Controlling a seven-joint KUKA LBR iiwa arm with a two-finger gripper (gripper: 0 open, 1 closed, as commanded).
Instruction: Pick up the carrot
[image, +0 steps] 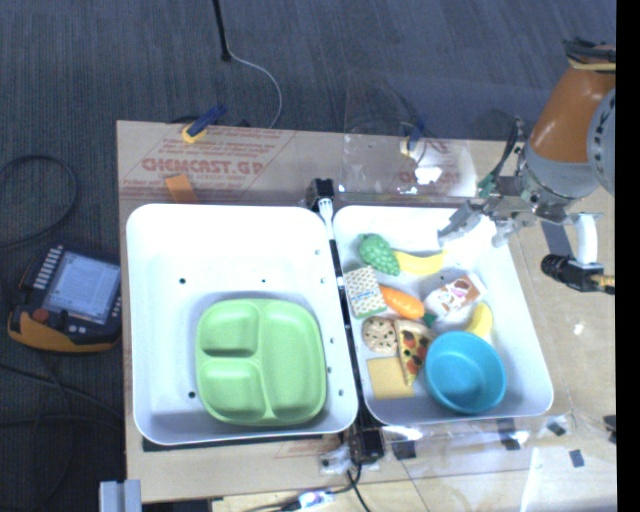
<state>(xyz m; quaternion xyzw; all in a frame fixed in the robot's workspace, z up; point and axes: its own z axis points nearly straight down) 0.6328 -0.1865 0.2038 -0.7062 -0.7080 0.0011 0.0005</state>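
Note:
The carrot is a short orange piece with a green end, lying in the middle of the right bin among other toy food. My gripper hangs over the bin's far right corner, up and to the right of the carrot and well apart from it. Its two pale fingers stand apart, open, with nothing between them. The orange-banded wrist rises behind it at the right.
Around the carrot lie a green vegetable, a yellow banana, a waffle square, a white and red item, a cookie, and a blue bowl. The left bin holds a green divided plate.

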